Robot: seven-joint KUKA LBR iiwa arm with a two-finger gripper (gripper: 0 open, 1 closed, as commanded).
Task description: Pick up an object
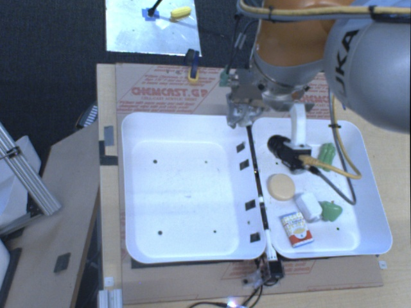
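Small box (297, 228), long axis toward lower right.

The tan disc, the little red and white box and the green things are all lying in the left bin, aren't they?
Not the left bin. The camera view shows the tan disc, the red and white box and the green things all lying in the right bin, the one under the arm. The rest of what you said holds.
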